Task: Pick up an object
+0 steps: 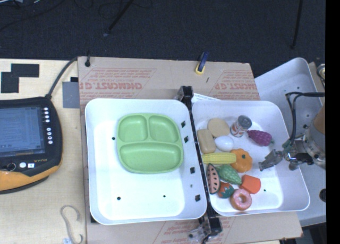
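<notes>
The right bin [289, 195] holds a pile of toy food: a tan bread piece [218, 127], a small can [242, 125], purple grapes [259, 137], a white egg [224, 143], a corn cob [219, 158], an orange pumpkin [243, 161], a watermelon slice [212, 178], a green vegetable [230, 174], an orange-red piece [251, 184] and a pink donut [241, 200]. My gripper [270, 161] hangs low over the bin's right part, just right of the pumpkin and below the grapes. Nothing shows in its grasp.
The left bin [101, 195] carries a green divided plate [150, 143]. A teach pendant [24, 136] lies on the bench at far left, a metal hook [69, 219] near the front. A blue-yellow clamp [201, 63] sits behind the bins. Bare bin floor lies right of the donut.
</notes>
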You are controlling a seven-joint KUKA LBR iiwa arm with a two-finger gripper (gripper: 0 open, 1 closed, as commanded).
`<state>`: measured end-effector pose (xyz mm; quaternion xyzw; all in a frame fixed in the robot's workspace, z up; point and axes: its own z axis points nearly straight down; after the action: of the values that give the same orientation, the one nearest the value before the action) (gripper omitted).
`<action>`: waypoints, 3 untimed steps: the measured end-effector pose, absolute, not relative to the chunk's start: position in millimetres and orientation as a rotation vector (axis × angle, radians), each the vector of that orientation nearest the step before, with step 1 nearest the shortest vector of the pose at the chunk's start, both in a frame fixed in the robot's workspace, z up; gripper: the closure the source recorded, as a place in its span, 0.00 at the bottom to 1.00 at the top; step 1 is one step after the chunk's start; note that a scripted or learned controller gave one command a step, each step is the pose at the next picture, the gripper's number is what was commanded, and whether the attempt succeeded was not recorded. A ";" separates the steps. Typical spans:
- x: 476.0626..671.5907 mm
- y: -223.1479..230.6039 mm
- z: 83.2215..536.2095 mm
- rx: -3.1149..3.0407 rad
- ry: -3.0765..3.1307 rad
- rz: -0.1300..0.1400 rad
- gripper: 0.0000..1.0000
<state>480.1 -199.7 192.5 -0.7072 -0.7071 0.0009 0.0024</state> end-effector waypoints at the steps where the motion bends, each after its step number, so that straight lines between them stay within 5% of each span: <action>1: 474.5 -189.5 133.9 -2.212 -2.217 0.005 0.00; 2: 478.7 -185.8 91.0 -2.214 -2.221 -0.014 0.00; 3: 483.3 -187.4 106.7 -2.223 -2.227 -0.026 1.00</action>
<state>483.3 -187.4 106.7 -0.7064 -0.7077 -0.0083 -0.0028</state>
